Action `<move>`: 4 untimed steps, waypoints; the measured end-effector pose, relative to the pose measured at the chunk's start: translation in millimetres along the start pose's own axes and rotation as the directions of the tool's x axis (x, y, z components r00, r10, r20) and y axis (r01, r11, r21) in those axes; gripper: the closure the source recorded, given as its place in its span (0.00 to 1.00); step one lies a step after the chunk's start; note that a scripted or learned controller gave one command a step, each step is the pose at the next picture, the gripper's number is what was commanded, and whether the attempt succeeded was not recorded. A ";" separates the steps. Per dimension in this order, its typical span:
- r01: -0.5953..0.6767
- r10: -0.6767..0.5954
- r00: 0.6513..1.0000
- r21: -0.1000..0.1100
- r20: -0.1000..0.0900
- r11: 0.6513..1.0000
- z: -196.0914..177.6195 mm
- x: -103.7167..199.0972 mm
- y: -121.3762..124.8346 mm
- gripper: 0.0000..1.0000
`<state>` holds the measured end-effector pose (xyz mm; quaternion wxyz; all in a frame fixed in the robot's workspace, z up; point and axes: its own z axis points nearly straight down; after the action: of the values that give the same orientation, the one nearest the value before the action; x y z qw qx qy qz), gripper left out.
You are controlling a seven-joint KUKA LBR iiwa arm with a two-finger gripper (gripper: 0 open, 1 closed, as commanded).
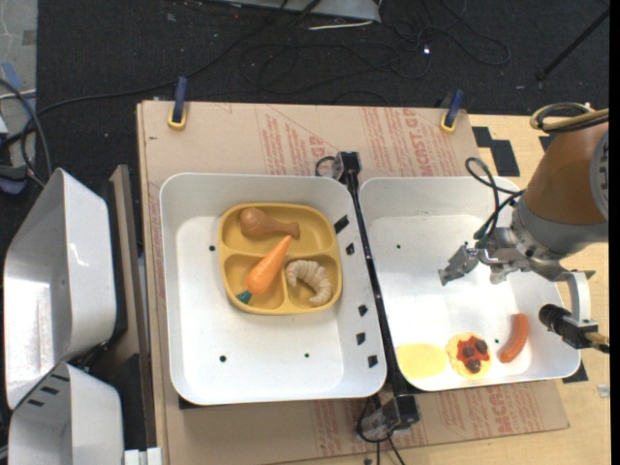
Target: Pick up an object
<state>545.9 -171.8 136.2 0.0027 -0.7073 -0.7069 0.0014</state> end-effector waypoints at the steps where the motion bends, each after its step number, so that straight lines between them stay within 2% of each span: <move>1: -0.001 0.001 1.000 -0.002 0.001 1.000 46.8 0.6 -0.4 0.00; 2: -0.001 0.001 1.000 -0.006 0.002 1.000 34.1 0.6 0.7 1.00; 3: 0.004 -0.004 1.000 -0.011 0.003 1.000 -23.7 10.2 2.9 1.00; 4: 0.003 -0.003 1.000 -0.011 0.004 1.000 -78.0 5.1 -5.4 1.00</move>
<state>541.0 -166.9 214.2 -0.0025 -0.7063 -0.7079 -0.0011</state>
